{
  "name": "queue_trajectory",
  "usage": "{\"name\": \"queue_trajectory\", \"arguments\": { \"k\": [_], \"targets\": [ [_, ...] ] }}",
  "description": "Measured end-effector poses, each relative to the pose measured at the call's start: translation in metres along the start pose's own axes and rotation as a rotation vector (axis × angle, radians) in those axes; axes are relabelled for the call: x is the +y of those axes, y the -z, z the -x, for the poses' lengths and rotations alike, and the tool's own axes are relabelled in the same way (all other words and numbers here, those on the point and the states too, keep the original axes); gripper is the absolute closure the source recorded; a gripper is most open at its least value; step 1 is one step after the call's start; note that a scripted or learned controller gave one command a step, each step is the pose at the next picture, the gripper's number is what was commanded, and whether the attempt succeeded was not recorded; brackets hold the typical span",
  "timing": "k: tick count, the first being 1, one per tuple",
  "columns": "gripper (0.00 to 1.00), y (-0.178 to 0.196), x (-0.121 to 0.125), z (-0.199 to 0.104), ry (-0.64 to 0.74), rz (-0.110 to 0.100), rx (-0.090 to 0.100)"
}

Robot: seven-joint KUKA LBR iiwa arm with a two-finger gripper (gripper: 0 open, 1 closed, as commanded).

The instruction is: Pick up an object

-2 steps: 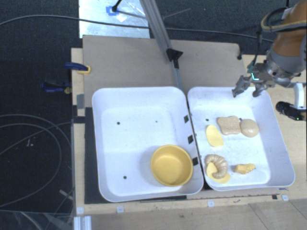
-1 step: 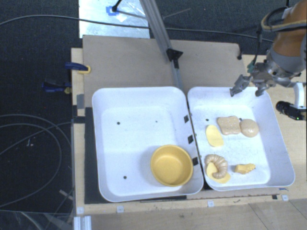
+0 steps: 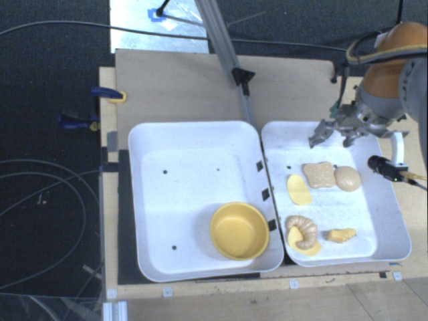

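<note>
1. Toast slice, lower right of the frame in the right bin, is judged light, stiff and flat; its edges are best pinched.
2. A round bun touches it; a yellow bowl sits in the left bin.
3. The gripper is held above and behind the toast, fingers spread, nothing gripped.

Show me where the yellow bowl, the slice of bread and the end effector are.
yellow bowl (image 3: 239, 230), camera view, on its inner floor.
slice of bread (image 3: 319, 174), camera view, on its top face.
end effector (image 3: 334, 136), camera view, midway between the two fingertips.
</note>
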State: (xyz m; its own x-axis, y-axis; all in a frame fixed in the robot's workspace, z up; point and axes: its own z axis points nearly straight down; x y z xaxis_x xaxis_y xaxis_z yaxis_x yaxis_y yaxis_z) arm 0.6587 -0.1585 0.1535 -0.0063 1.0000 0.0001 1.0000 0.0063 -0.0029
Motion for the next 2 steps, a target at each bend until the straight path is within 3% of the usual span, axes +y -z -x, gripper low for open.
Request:
{"name": "queue_trajectory", "arguments": {
  "k": [1, 2],
  "targets": [
    [0.00, -0.045, -0.007, 0.005, -0.005, 0.002, -0.001],
    [0.00, -0.062, -0.006, 0.004, -0.003, 0.004, -0.002]
  ]
}}
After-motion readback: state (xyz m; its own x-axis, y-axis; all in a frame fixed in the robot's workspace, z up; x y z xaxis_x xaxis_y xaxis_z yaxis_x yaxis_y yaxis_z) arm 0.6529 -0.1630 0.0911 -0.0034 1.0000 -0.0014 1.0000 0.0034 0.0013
